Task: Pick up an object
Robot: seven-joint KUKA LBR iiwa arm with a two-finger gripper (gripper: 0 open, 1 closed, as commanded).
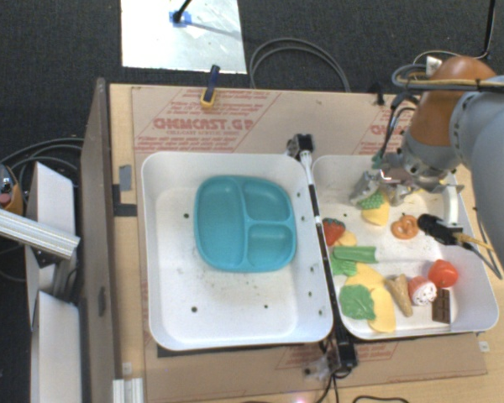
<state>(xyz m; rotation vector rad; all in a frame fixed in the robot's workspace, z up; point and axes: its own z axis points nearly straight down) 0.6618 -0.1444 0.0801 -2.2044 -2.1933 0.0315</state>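
A dark carpeted floor [50,32] surrounds the desk [235,120], whose top is a brown board printed with red lettering. A shiny metal sheet [181,23] lies on the floor beyond it. Black cables [298,57] loop near the desk's far edge.

Arm [487,133] comes in from the right edge, grey link filling the upper-right corner. Orange band [441,99] sits above the wrist, cables looping over the top of it. Wrist is bent down and to the left, tool end pointing steeply down. Gripper [385,187] hangs low at the end of the wrist, metal-grey, left of the arm body. Finger state not resolvable at this angle.
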